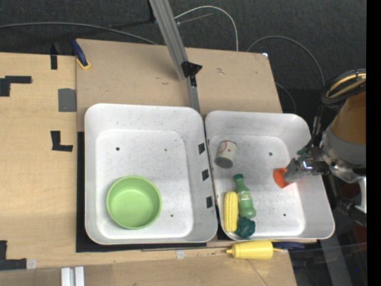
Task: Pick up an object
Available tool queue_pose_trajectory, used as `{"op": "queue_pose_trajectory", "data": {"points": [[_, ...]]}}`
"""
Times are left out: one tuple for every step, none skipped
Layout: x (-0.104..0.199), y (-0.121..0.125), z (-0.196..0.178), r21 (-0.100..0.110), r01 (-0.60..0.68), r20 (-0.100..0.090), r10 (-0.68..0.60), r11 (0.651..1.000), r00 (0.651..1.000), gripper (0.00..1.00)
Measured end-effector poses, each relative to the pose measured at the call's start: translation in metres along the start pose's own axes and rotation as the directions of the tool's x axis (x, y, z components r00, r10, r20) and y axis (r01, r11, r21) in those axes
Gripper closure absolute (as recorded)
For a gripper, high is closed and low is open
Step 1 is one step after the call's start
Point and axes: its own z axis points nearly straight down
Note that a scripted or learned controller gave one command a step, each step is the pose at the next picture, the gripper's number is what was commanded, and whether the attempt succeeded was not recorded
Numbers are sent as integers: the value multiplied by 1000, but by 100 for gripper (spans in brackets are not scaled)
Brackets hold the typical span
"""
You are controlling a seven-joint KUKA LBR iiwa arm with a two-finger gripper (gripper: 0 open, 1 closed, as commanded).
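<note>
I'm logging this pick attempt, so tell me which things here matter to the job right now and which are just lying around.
In play:
- gripper, at the right bin's right side
- orange object, right at the gripper

Lying about:
- green bowl in the left bin
- can
- green bottle
- corn
- yellow bottle on the bench, outside the bins

Landmark: left bin, white and shallow, on a tan bench.

- Right bin: touching the left bin's right edge.
- Metal pole: slants in from behind the left bin and ends at its rear right corner, with a black clip on it.
- Blue and yellow clamp: behind its rear left corner.
- Grey patch and black tape mark: just left of it.
- Yellow bottle: lying on the bench, in front and to the right.
- Cables: on the dark floor behind.
</note>
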Motion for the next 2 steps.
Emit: {"op": "queue_pose_trajectory", "data": {"points": [[5,5,-44,-1,1,0,-1,1000,1000,100],[60,9,-43,4,5,-3,-5,1000,1000,100]]}}
